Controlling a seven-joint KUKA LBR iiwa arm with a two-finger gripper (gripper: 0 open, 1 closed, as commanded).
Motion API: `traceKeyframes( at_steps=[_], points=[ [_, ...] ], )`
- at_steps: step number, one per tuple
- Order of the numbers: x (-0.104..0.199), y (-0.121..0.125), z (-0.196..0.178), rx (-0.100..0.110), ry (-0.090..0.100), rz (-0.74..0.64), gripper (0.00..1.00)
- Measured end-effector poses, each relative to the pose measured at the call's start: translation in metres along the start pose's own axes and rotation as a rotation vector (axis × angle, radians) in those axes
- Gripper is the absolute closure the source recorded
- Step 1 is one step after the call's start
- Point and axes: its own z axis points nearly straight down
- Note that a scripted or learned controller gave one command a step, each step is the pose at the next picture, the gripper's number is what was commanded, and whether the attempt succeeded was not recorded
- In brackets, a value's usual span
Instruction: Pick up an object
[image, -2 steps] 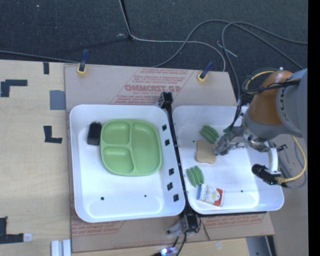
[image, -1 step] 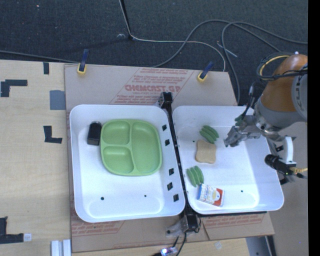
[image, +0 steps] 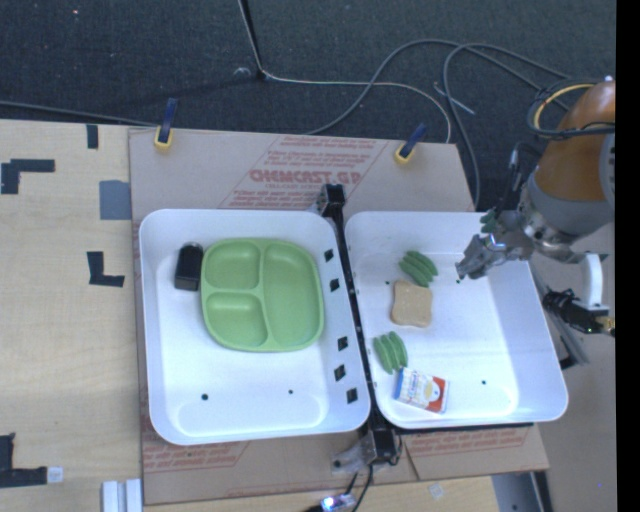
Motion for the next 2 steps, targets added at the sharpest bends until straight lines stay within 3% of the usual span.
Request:
traceKeyframes(
  at_steps=[1,2],
  points=[
    [-0.006,0.005,-0.061,-0.002,-0.001,0.001,1.00],
    [0.042,0.000,-0.060,0.004,0.001,-0.002,1.00]
  ],
)
